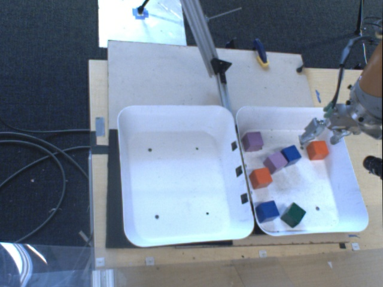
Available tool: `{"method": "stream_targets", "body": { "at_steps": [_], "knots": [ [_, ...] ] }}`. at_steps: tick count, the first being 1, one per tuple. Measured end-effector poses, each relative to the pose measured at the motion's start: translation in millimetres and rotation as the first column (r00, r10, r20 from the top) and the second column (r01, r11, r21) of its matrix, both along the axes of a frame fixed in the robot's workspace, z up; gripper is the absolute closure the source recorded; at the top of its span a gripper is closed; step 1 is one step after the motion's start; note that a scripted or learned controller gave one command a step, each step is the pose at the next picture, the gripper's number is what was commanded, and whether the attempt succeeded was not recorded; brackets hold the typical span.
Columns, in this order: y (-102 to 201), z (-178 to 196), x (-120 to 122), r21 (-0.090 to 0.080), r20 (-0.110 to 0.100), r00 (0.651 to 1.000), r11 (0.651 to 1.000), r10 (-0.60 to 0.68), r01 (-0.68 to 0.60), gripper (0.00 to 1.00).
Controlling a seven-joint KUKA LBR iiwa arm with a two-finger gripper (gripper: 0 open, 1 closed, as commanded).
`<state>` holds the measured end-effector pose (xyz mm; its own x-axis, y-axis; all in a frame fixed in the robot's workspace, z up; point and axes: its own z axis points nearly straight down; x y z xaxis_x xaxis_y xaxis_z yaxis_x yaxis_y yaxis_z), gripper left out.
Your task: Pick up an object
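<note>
Nearest me, a dark green cube (293, 214) and a blue cube (267, 210) are sitting by the right white plastic bin's (353, 214) front wall. Further back, the orange cube (318, 150) is lying just under the metal claw (323, 134), likely the target since the arm is hovering there. I cannot tell how the claw is set; the arm is running off the edge.

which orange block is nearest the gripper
The orange block by the right bin's far right wall, directly beside the gripper. The other orange block lies near the bins' divide.
</note>
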<state>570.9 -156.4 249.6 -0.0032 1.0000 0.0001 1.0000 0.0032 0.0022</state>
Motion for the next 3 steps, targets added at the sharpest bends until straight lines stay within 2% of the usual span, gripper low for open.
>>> {"method": "stream_targets", "body": {
  "at_steps": [1, 2, 3],
  "knots": [
    [49.1, -0.3, -44.1, 0.002, -0.003, 1.0, 1.0, 0.005, -0.005, 0.0],
    [119.9, 39.8, -85.9, 0.003, 0.002, 1.0, 1.0, 0.01, -0.01, 0.0],
    [44.2, -0.3, -30.7, -0.004, -0.001, 1.0, 1.0, -0.007, 0.007, 0.0]
  ]
}}
